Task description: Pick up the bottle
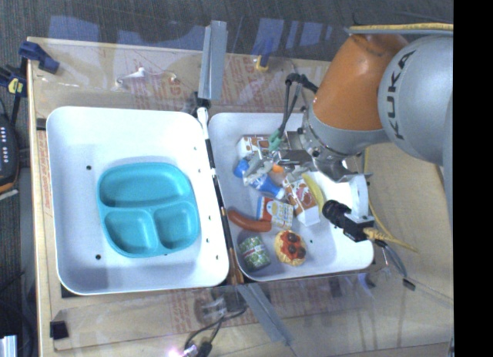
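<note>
Pincer (pixel 271 164) down among right bin's (pixel 350 261) clutter

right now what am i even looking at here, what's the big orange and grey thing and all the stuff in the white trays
This is one camera fixed above a bench, looking down at a slant. The big grey and orange thing is a robot arm reaching in from the right. Its pincer is down among the clutter in the right white bin, so I cannot tell whether it holds anything. That bin has a blue bottle, small food packets, a toy sausage and a toy pizza. The left white bin holds a turquoise divided tray.
</note>
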Motion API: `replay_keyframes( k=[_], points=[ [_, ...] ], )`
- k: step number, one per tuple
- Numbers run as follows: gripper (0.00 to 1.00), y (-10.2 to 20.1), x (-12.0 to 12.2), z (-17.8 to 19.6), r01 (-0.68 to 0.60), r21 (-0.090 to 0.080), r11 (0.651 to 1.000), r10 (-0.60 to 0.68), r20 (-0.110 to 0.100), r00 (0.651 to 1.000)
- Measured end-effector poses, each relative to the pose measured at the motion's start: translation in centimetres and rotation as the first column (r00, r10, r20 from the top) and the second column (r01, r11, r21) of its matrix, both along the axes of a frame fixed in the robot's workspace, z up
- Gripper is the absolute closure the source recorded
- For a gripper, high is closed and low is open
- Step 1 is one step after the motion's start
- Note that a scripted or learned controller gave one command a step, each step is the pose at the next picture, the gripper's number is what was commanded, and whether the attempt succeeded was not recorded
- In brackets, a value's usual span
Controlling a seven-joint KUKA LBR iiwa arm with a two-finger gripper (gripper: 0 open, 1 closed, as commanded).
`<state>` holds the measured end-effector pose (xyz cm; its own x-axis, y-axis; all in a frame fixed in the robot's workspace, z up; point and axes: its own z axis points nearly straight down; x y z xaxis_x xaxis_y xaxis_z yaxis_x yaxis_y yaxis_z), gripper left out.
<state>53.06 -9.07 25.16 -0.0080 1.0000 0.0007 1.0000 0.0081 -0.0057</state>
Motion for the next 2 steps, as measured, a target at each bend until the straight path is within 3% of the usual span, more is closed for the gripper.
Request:
replay_keyframes(
  k=[1, 2],
  points=[
    [0.0, -4.5, 4.5, -5.8, 0.079, -0.002, 0.997, -0.079, 0.001, 0.997],
    [0.0, -5.9, 7.9, -16.0, 0.007, -0.002, 1.0, -0.007, 0.004, 1.0]
  ],
)
